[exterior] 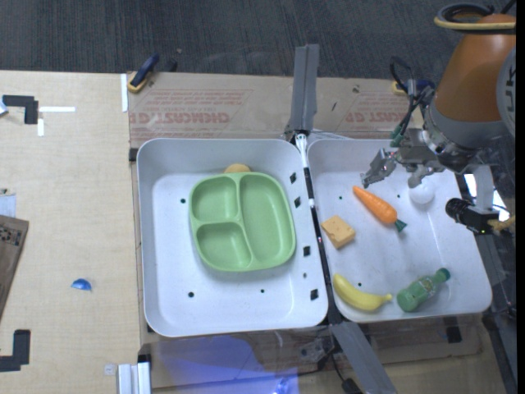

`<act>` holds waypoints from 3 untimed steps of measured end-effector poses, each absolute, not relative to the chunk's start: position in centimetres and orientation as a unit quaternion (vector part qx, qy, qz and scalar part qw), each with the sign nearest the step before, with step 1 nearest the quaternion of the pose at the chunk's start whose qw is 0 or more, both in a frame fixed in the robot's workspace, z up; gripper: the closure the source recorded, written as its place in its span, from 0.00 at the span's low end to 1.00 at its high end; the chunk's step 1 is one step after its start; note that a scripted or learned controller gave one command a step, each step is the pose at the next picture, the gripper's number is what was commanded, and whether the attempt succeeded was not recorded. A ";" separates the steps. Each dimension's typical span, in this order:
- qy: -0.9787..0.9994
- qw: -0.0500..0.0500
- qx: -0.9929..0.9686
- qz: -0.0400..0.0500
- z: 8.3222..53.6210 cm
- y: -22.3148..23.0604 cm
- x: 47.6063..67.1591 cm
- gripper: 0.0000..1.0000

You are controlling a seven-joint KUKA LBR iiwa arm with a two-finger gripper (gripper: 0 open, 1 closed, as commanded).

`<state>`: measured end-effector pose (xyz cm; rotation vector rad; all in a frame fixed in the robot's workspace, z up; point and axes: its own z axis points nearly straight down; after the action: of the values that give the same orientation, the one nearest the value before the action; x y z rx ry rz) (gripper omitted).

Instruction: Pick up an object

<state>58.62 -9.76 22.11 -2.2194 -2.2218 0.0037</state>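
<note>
Across most of the frame sits the desk (pixel 66 245), with two white bins side by side. Left bin (pixel 164 302) has a green divided plate (pixel 243 221) in the middle, with something small and yellowish (pixel 237 169) peeking out behind its top edge. Right bin (pixel 451 245) has the arm (pixel 476 64) coming in at the upper right, gripper (pixel 399 164) hanging over the bin's upper part; can't tell how it's set. Near it lies a carrot (pixel 376 205), then a banana (pixel 359 295) and green bottle (pixel 422 290) along the bottom, a tan sponge block (pixel 338 231) mid-left, and a small white ball (pixel 422 194).
</note>
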 end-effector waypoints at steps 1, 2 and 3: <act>-0.802 0.000 -0.597 0.000 9.5 -14.5 58.4 0.00; -0.800 0.000 -0.600 0.000 10.4 -14.7 58.4 1.00; -0.798 -0.001 -0.602 0.000 11.2 -14.9 58.4 1.00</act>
<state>58.38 -14.91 11.24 -1.8924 -2.5096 0.0010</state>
